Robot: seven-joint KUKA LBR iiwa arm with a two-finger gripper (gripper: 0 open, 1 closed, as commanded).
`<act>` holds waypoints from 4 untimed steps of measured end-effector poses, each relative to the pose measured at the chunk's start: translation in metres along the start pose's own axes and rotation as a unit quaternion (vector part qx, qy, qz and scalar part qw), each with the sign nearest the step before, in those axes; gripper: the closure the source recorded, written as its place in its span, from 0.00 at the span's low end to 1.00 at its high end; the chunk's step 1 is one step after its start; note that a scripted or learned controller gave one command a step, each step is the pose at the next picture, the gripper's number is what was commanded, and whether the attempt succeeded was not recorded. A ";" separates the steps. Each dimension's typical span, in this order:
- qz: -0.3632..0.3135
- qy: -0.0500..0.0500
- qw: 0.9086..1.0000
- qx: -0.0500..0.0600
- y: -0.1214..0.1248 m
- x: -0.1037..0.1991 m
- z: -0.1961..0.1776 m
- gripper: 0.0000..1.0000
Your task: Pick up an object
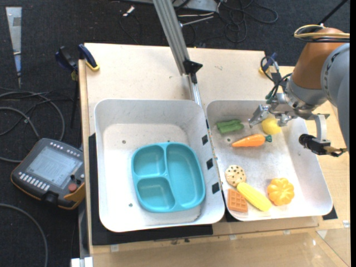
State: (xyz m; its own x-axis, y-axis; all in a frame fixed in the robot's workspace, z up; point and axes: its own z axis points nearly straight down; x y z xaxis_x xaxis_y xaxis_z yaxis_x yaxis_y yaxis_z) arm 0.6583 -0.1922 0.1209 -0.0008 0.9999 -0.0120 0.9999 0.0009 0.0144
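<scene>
The gripper (266, 115), its opening impossible to tell, sits low beside the lemon (271, 127) in the right bin (311, 174), seemingly to grasp it.

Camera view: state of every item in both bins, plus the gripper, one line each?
gripper: low over the right bin's far side, at the lemon; fingers unclear
lemon: in right bin, beside gripper
carrot: lying flat
green piece: lying flat
cookie: flat
waffle: flat, at near wall
corn: lying, touching the waffle
orange pumpkin: sitting upright
blue divided plate: right side up in left bin
</scene>
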 end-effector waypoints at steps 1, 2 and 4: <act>0.000 0.004 1.000 0.005 -0.003 0.003 -0.006 1.00; -0.001 0.005 1.000 0.004 0.008 0.005 -0.054 1.00; -0.003 0.007 1.000 0.007 -0.004 0.055 -0.099 1.00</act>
State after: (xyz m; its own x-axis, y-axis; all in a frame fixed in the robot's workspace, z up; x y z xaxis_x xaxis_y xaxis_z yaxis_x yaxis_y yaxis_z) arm 0.6529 -0.1359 0.2194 -0.0071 1.0000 0.0021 1.0000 0.0071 0.0009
